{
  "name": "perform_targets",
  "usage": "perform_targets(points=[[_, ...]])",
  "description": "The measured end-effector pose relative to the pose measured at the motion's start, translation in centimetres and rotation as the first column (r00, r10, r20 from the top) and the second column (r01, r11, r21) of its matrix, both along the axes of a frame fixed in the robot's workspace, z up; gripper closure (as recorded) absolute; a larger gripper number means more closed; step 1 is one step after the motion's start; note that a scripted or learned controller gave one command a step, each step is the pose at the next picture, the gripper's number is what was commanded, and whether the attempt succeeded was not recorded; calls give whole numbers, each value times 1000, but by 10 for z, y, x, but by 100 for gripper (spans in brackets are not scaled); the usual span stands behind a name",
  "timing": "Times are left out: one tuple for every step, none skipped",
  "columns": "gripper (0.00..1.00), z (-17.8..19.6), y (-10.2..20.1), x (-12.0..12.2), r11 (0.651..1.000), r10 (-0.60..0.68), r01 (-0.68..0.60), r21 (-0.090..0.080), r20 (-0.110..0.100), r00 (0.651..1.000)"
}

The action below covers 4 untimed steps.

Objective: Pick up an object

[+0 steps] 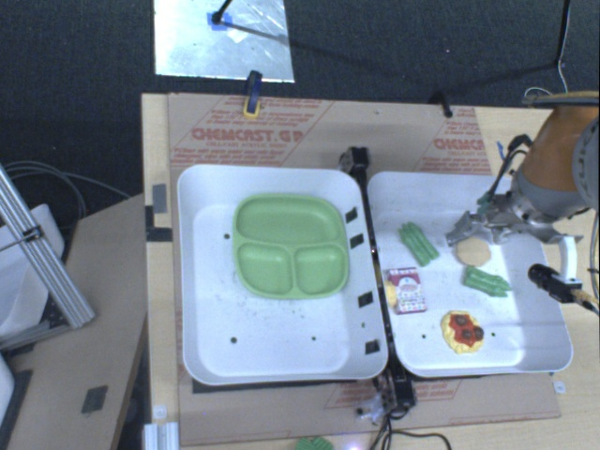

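My gripper hangs over the back of the right bin, its fingers spread open. A round tan cookie lies right under the fingertips, with nothing held between them. A green pickle-shaped piece lies to the left of the gripper. Another green piece sits just in front of the cookie. A yellow toy pizza with red topping lies near the front. Against the bin's left wall lies a small red and white box.
The left bin holds a green divided plate. A black divider runs between the two bins. A black part of the arm juts over the right bin's right rim.
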<state>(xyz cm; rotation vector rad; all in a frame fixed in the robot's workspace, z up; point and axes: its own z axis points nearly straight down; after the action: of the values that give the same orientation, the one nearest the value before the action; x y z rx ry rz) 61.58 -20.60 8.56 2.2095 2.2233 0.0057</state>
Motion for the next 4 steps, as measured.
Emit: perform_targets(points=[[100,11,0,-1,1000,-2,2,1,0,1000],[0,11,0,-1,1000,-1,1,1,-1,1000],[0,-3,15,-61,1000,-6,6,4,-13,1000],[0,0,-1,-30,1000,-1,1,1,-3,1000]])
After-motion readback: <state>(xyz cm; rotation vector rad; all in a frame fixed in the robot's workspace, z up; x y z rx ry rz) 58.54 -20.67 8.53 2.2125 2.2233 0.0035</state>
